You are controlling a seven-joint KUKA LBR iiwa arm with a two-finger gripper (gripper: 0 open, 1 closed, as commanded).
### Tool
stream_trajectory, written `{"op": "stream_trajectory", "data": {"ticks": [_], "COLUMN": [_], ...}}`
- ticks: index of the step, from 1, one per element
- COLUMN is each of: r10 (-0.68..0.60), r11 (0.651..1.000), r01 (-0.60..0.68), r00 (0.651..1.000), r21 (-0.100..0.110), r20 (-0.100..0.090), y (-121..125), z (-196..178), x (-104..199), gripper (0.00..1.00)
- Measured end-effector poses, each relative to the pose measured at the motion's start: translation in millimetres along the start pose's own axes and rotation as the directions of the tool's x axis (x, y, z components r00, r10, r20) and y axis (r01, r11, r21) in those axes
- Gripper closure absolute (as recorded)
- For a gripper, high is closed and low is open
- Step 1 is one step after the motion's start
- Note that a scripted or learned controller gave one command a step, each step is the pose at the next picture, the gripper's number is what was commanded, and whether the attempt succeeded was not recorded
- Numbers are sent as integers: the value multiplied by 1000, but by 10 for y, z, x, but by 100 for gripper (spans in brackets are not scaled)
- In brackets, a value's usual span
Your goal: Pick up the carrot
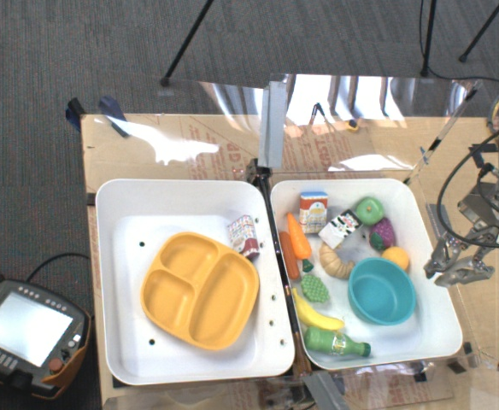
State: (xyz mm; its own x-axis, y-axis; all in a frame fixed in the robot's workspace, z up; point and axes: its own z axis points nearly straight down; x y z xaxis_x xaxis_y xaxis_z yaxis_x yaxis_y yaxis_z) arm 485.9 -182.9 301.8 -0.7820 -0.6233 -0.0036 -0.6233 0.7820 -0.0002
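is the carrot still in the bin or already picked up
In the bin. The orange toy carrot lies flat along the left wall of the right white bin, while the gripper sits outside its right rim.

We're looking down from high above the bench at a slant, far enough back to take in both white bins: the left bin [117, 229] fills lower left, the right bin [420, 229] lower right (dark floor across the top), with the gripper [459, 267] at right edge.

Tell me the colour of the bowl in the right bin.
The bowl is teal blue, seen clearly in the camera view.
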Motion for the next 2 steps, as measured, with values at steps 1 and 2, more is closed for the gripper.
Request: {"op": "stream_trajectory", "data": {"ticks": [1,2], "r10": [-23,-62], "r11": [1000,998], "r01": [23,62], "r00": [1000,998], "r21": [-7,-7], "r20": [-3,-4], "y": [511,-38], "z": [547,870], "x": [-676,-669], "gripper": [100,100]}}
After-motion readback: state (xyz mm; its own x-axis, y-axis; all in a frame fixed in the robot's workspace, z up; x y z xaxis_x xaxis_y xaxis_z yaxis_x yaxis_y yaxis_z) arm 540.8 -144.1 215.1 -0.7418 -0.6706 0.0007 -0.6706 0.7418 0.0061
